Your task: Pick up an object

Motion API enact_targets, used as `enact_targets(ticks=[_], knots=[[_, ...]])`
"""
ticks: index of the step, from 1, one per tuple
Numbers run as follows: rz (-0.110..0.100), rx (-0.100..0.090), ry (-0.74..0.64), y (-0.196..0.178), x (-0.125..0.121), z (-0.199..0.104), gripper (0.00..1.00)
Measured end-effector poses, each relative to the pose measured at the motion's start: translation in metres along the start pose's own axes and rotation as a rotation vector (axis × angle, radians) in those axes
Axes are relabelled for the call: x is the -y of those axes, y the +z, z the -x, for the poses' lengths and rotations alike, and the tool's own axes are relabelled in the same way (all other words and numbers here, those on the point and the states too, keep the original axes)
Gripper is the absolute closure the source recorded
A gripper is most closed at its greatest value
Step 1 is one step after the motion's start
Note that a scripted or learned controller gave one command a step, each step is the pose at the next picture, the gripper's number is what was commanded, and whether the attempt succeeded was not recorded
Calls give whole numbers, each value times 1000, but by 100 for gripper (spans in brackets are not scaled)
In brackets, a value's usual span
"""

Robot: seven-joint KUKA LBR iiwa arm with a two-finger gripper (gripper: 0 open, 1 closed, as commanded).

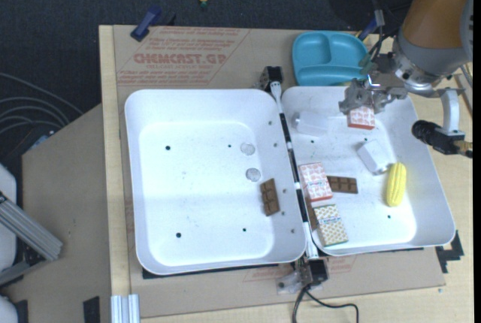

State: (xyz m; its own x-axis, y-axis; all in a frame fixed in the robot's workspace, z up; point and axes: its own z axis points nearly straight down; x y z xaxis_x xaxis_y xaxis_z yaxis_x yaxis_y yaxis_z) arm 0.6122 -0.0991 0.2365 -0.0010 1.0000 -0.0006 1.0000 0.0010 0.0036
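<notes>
Red-and-white small box (362,118) pinched between the jaws of the gripper (361,105), raised over the far part of the right bin (430,218). Below in that bin: yellow corn (395,184), chocolate bar (343,185), patterned packets (315,181). Left bin (150,126): another chocolate piece (270,197).

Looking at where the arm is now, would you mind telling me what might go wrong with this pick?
1. The gripper sits just above a small red-and-white box by the right bin's far rim; I cannot tell whether it is gripped, so a lift may leave it behind.
2. The blue plastic divided tray lies just beyond that rim, so a swing outward could knock it.
</notes>
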Motion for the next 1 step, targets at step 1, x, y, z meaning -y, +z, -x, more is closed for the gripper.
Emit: enact_targets(ticks=[1], knots=[[-7, -2, 0, -32, 55, -76, 100]])
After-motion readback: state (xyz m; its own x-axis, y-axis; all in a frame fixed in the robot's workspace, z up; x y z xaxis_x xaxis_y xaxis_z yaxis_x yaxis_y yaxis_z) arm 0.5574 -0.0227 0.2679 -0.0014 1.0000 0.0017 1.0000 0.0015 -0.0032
